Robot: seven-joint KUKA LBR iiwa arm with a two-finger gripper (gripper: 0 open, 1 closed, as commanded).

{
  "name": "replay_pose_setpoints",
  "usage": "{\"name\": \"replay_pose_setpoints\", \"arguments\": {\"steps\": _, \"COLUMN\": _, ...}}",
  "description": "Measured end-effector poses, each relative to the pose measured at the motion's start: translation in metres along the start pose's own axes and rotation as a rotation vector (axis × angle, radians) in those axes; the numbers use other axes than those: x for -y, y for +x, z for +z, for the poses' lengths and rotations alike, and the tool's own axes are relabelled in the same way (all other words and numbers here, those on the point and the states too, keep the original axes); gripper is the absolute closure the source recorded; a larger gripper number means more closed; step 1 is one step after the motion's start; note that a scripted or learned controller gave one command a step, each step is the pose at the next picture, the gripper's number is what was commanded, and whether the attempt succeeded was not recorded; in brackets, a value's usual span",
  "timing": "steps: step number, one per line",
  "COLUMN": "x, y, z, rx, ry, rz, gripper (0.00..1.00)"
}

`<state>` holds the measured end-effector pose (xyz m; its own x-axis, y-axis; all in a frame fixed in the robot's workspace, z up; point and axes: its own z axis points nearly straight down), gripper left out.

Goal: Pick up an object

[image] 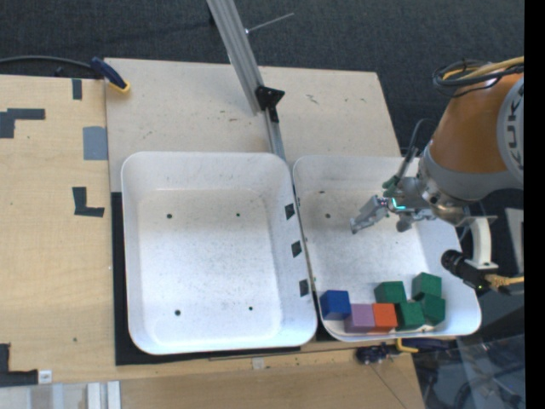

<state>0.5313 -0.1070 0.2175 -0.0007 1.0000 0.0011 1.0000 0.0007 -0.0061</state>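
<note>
My gripper (361, 221) hangs over the middle of the right bin (341, 177), its fingers pointing left, with nothing visible between them. Along that bin's near edge lie several small blocks: a blue block (335, 303), a purple block (363, 316), an orange block (385, 315) and a cluster of green blocks (415, 301). The gripper sits well above and behind these blocks, apart from all of them.
The left bin (149, 194) lies beside the right one, sharing a raised rim (300, 245). A slanted metal rail (241, 49) runs down from the top to the bins' far edge. A blue and yellow clamp (111, 73) rests on the bench at far left.
</note>
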Motion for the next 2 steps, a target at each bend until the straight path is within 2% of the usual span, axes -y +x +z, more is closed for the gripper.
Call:
{"name": "replay_pose_setpoints", "arguments": {"steps": 1, "x": -0.001, "y": 0.0, "z": -0.002, "rx": 0.0, "ry": -0.005, "rz": -0.001, "gripper": 0.0}}
{"name": "replay_pose_setpoints", "arguments": {"steps": 2, "x": 0.004, "y": 0.0, "z": 0.049, "rx": 0.001, "ry": 0.001, "rz": 0.0, "gripper": 0.0}}
